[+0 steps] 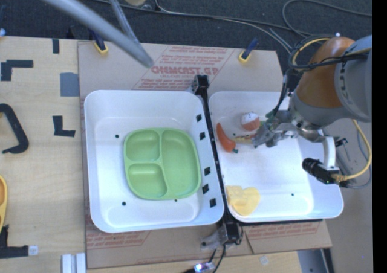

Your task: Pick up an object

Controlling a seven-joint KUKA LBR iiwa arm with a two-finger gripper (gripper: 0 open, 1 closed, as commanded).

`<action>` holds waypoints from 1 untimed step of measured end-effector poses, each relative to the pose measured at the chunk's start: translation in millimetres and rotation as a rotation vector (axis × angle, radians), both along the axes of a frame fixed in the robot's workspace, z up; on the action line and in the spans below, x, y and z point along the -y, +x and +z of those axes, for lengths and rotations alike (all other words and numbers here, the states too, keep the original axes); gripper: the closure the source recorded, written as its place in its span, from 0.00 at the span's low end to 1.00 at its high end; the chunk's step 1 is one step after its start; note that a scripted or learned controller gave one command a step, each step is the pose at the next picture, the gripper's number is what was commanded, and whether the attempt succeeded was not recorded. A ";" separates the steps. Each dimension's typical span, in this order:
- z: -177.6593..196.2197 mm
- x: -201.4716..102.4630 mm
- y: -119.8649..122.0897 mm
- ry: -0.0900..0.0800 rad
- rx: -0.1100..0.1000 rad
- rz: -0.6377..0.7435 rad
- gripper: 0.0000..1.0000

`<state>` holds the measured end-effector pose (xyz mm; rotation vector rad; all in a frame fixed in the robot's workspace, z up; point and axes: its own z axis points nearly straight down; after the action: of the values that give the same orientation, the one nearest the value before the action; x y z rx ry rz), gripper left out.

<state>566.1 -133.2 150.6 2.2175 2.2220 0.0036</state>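
From my station I have the end effector (266, 136) low in the right bin (302, 205), at the bin's far half, with the grey arm (338, 84) reaching in behind it from the right. Whether it is open or closed I cannot tell at this angle; the tip is a dark tangle against the white floor, and I see nothing that I could call held. Nearest to it is a small round white-and-orange object (249, 121), just up and to the left of the tip, close enough that they may be touching. Further left lies an orange-red elongated piece (225, 139), its long axis running roughly along the bin divider. A pale yellow object (243, 199) sits well apart, toward the near edge. I judge the round one the likeliest target.
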 end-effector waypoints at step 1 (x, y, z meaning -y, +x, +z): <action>60.7 7.3 1.3 -0.001 0.002 -0.001 1.00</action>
<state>567.3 -140.5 211.3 2.2171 2.2192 0.0044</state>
